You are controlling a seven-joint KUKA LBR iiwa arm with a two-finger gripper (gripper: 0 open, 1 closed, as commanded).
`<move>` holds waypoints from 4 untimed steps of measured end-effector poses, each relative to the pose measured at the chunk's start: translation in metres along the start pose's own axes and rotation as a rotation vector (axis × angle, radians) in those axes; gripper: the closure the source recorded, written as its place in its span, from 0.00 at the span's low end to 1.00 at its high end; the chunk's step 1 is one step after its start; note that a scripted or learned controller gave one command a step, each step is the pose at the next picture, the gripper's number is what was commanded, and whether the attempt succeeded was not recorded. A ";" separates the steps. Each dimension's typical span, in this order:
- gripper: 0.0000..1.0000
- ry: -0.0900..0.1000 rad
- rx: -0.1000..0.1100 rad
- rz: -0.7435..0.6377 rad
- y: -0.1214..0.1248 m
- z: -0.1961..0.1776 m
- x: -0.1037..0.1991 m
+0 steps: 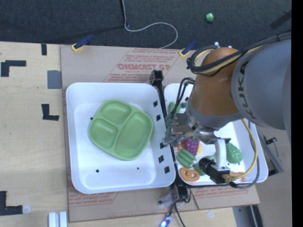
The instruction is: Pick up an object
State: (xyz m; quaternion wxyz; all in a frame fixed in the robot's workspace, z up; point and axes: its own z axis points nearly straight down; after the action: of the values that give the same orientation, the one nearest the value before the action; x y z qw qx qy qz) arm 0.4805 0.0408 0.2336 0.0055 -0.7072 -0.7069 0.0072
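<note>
1. The surface point(28, 126) is pale wood-toned with black angular markings. A brown cardboard sheet point(137, 65) lies on it under both bins and carries red print; the legible word reads "CHEMCAST", with smaller lines below too small to read.
2. The left bin point(78, 141) is shallow and white. It holds one green divided plate point(121, 129) with three compartments, lying flat near the bin's middle.
3. The right bin point(251, 141) is shallow and white and is largely covered by the arm point(265, 79). The arm's grey housing shows part of the lettering "KUKA". The orange band point(213, 86) sits above the wrist.
4. The gripper point(182, 132) is low over the left part of the right bin, close to the divider between the bins. Whether it is released or clenched cannot be told.
5. Candidate objects lie in the right bin, below and beside the gripper: a purple grape cluster point(191, 145), a green ridged vegetable toy point(186, 159), an orange ring-shaped piece point(191, 175), and a green leafy toy point(233, 152).
6. A thin white cable point(151, 30) curves over the dark floor point(57, 8) beyond the surface. A small green ball point(209, 17) rests on that floor.
</note>
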 end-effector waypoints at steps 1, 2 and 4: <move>1.00 0.004 -0.026 -0.006 0.002 -0.105 0.024; 1.00 0.004 -0.024 -0.005 0.000 -0.176 0.039; 1.00 0.006 -0.026 -0.011 0.001 -0.139 0.073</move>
State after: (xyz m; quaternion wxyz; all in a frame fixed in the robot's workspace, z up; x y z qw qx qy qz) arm 0.4840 0.1142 0.3726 -0.0016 -0.7035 -0.7107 -0.0040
